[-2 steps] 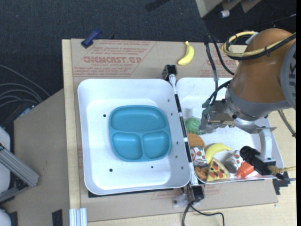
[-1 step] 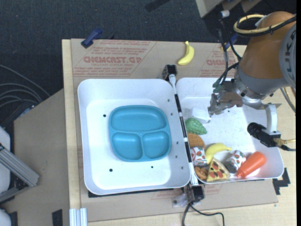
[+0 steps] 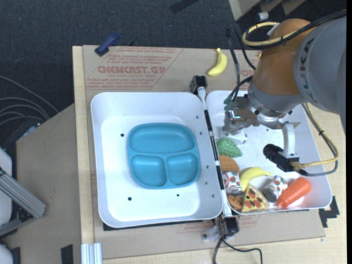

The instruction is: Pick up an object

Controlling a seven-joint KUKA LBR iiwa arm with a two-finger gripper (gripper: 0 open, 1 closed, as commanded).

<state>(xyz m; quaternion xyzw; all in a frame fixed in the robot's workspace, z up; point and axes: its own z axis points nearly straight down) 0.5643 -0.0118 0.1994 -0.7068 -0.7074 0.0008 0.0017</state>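
Note:
My gripper point(image 3: 237, 123) hangs over the upper left part of the right bin point(image 3: 316, 147), just above a green leafy toy point(image 3: 228, 146). Nothing shows in its grasp. Below the green toy lie a brown bun point(image 3: 229, 164), a yellow banana point(image 3: 253, 175), a pizza slice point(image 3: 253, 200), a small red and white item point(image 3: 233, 182), a grey can point(image 3: 273, 188) and an orange carrot point(image 3: 295, 192), all crowded along the bin's near edge. The grey arm with its orange band point(image 3: 280, 59) covers the bin's far right part.
The left bin point(image 3: 104, 147) holds a blue sectioned plate point(image 3: 163, 154). A second banana point(image 3: 218, 64) lies on the bench behind the bins. A blue object point(image 3: 106, 44) rests at the board's far left corner. Cables lie on the floor at left.

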